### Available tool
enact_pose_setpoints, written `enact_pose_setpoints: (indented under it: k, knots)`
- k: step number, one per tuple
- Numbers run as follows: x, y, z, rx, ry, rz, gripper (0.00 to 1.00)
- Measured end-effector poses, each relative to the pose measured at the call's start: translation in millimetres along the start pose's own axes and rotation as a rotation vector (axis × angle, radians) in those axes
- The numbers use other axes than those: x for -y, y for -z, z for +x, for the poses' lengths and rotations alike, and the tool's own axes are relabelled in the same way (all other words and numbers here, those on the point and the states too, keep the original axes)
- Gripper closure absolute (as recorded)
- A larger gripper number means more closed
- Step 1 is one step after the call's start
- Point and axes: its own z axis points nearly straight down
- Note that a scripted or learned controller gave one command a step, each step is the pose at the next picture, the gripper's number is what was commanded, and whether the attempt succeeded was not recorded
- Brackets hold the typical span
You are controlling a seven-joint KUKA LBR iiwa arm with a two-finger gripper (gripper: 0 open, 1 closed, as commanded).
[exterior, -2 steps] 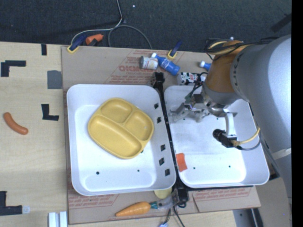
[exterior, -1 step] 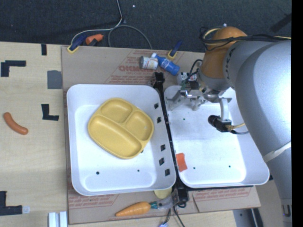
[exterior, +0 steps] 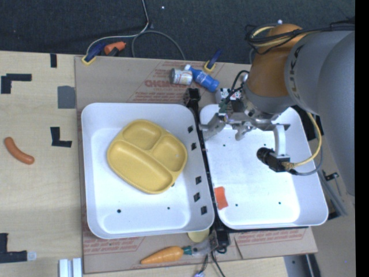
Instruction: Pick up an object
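Yellow divided plate (exterior: 148, 155) in left bin (exterior: 92, 212); claw (exterior: 226, 127) over right bin (exterior: 305, 212).

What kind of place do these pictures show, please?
Probably a robotics lab bench for grasping trials. A robot arm reaches over two white bins on cardboard, toy food such as a yellow divided plate and a carrot lies about, and clamps hold the board.
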Motion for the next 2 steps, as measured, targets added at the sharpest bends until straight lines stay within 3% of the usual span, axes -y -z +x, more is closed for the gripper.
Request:
enact_pose_setpoints:
  k: [1,2]
  knots:
    - [60,-6,-2,0.003,-0.006,0.008,0.0]
    - [27,-109,-71,0.006,-0.01,-0.001,0.0]
